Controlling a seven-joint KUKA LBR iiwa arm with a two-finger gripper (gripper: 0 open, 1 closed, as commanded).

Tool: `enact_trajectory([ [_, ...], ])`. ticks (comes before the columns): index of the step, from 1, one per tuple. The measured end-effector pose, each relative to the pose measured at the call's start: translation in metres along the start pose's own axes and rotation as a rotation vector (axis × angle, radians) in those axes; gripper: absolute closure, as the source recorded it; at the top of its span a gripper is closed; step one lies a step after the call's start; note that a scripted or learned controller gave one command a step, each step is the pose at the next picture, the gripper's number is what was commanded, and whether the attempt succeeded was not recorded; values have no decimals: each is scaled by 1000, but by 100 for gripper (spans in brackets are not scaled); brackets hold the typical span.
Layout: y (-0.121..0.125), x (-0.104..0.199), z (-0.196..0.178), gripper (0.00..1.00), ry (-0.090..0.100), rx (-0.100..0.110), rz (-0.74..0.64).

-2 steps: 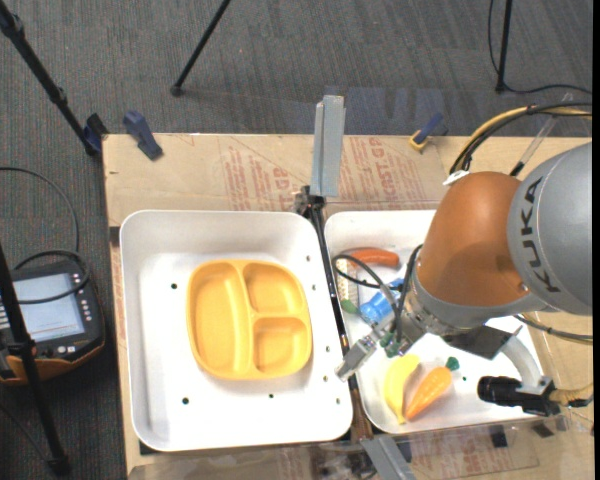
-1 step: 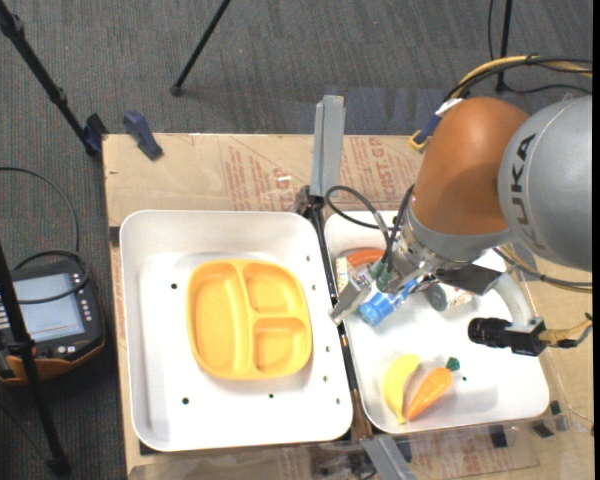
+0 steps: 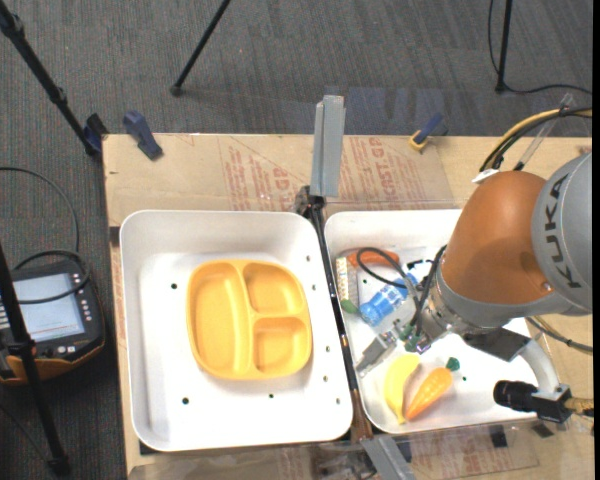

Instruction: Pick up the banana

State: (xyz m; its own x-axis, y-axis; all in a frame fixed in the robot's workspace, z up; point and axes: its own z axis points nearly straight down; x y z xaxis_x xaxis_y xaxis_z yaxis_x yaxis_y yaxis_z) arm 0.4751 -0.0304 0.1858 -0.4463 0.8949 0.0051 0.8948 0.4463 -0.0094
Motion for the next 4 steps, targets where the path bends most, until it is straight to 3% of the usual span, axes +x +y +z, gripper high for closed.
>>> enact_trajectory([
  [1, -19, -41, 1, 0, -2, -4, -5],
  [2, -31, -68, 102, 0, 0, -4, -149],
  [3, -31, -68, 95, 100, 4, -2, -143],
  [4, 6, -66, 20, 100, -2, -4, -67],
])
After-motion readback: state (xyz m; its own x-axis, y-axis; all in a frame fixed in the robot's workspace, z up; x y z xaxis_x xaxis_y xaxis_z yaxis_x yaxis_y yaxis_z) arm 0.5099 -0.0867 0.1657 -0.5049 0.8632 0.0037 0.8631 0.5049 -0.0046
